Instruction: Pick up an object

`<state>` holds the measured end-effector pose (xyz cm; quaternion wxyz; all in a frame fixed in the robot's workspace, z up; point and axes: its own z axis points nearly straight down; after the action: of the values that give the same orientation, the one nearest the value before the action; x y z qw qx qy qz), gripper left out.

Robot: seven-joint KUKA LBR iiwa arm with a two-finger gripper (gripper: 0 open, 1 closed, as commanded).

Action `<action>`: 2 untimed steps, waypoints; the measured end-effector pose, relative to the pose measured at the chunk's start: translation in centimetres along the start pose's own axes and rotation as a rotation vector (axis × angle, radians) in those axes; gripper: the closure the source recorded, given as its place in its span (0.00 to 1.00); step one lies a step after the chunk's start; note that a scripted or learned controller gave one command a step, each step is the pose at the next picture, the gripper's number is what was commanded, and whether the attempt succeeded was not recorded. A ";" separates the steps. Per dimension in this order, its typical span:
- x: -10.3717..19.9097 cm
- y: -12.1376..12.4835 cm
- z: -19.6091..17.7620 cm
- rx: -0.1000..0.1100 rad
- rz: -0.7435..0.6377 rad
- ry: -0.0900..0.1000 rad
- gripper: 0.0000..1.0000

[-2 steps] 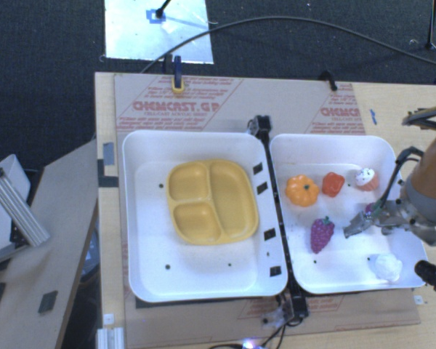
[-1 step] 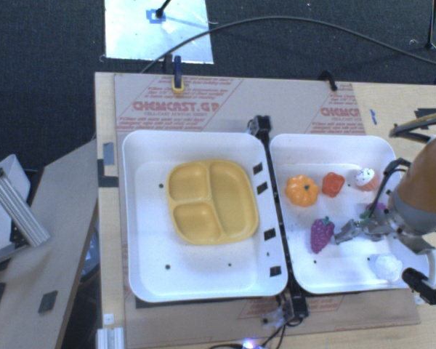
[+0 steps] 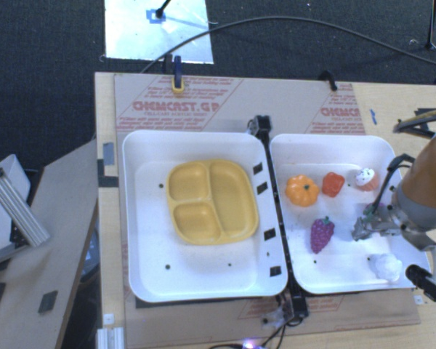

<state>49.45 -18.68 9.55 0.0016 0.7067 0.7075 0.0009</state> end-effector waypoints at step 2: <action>-0.2 -0.6 -9.3 -0.002 -0.002 -0.001 1.00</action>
<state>48.79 -18.86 18.89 0.0029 0.7059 0.7083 0.0013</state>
